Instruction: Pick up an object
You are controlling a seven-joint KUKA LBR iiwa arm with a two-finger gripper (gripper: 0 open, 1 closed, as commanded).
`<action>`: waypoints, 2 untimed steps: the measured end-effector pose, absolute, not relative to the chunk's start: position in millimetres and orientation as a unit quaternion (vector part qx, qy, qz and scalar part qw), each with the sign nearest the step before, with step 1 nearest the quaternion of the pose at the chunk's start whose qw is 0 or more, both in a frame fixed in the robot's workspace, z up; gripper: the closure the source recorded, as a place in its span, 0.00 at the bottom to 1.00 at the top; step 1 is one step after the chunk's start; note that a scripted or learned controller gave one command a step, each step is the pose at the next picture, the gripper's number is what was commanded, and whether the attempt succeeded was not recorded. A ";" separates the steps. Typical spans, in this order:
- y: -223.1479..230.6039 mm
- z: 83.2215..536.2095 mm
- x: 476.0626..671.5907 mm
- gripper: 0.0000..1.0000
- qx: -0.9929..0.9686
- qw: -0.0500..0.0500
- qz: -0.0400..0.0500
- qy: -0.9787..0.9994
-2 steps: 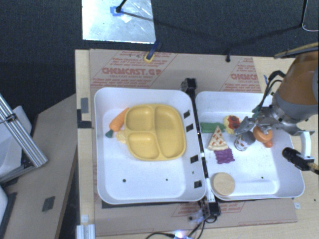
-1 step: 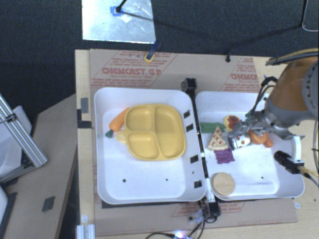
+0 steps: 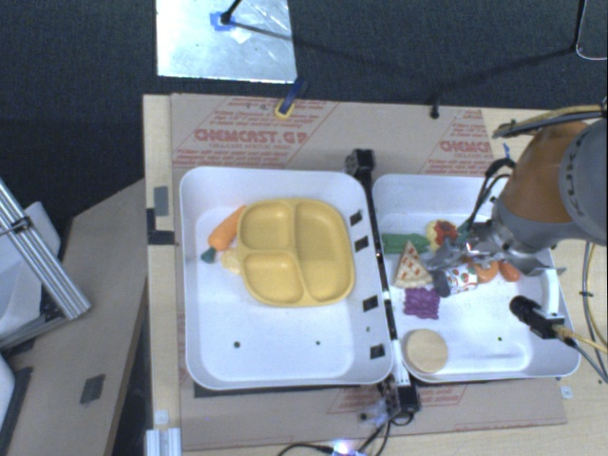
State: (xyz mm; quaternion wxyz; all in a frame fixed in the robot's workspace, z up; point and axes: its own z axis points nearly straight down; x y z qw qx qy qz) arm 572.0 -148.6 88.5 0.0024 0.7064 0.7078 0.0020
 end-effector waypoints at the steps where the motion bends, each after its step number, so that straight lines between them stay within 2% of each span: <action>1: -152.1 101.5 574.5 1.00 0.707 0.010 0.003 0.707; 2: -151.6 166.0 579.5 1.00 0.706 0.003 0.002 0.709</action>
